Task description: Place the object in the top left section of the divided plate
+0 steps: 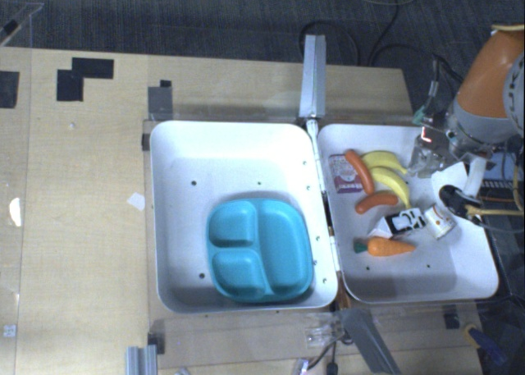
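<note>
The blue divided plate (261, 249) sits bare in the left bin (176, 160). A banana (387, 175), two sausages (367, 189) and a carrot (389, 246) lie in the right bin (459, 271). The gripper (428, 162) hovers beside the banana; nothing looks picked yet, so the whole job remains.

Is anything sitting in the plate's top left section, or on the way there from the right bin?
Nothing visible lies in the top left section of the blue divided plate. Between it and the toy food in the right bin stand just the two bins' adjoining rims, low walls to be cleared.
</note>
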